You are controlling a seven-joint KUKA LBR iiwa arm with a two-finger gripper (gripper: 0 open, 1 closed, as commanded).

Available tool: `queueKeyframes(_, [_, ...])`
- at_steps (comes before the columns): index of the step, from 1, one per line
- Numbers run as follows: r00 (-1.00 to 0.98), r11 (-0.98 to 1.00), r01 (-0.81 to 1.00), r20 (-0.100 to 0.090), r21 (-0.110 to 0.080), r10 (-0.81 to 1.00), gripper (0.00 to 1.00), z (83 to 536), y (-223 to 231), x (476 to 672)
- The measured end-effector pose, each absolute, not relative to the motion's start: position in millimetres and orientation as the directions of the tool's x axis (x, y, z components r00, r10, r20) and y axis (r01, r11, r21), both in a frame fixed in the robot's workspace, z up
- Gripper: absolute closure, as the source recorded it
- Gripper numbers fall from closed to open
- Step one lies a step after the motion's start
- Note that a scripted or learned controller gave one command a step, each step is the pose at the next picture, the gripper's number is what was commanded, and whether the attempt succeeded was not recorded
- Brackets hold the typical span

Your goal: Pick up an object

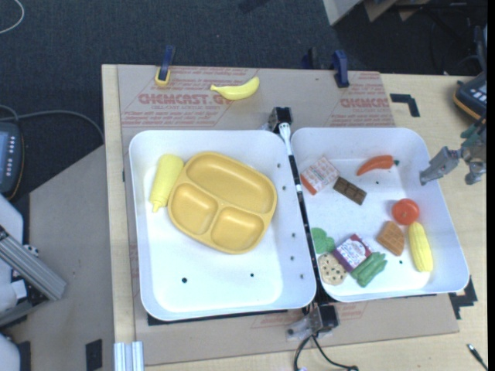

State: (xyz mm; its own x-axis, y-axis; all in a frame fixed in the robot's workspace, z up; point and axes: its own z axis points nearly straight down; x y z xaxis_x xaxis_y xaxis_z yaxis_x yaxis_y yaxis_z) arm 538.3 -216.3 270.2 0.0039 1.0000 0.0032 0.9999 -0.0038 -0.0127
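Closest to me, at the lower edge of the frame, I am seeing a black clip (325, 315) with cables sitting where the two bins meet.

Just above it, in the lower part of the right bin (441, 280), a cookie (332, 269), a purple packet (353, 251) and a bunch of green beans (371, 267) are lying tightly together, touching one another, with a green leafy piece (321, 242) just above the cookie. Toward the lower right, a corn cob (420, 246) is lying along the bin's side, a brown bread slice (392, 238) beside it on the left and a red tomato (405, 210) just above both. Higher up, a chocolate bar (349, 190) is resting next to a red-and-white carton (319, 175), and a red chili (377, 163) is lying near the upper wall.

I am watching the gripper (456, 165) hovering at the right edge of the frame, over the right bin's upper right rim, apart from every toy; the chili and tomato are the nearest to it. I cannot tell how wide the claw is standing, and nothing is showing in it.

In the left bin (209, 292), a yellow divided plate (223, 201) is sitting in the upper half, with a yellow bottle (165, 180) touching its left side. On the cardboard (124, 207) above that bin, a banana (236, 90) is lying alone, between two blue clamps (165, 56) at the board's top edge.
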Motion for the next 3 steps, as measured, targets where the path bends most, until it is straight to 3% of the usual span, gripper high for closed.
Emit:
queueKeyframes(1, [0.0, 0.0, 1.0, 0.0, 0.0, 1.0, 0.0, 277, -216, 540.5])
queueKeyframes(2, [0.001, -0.001, 1.0, 0.002, -0.006, 1.0, 0.0, 222, -219, 530.7])
queueKeyframes(3, [0.0, 0.0, 1.0, 0.003, -0.006, 1.0, 0.0, 160, -220, 534.5])
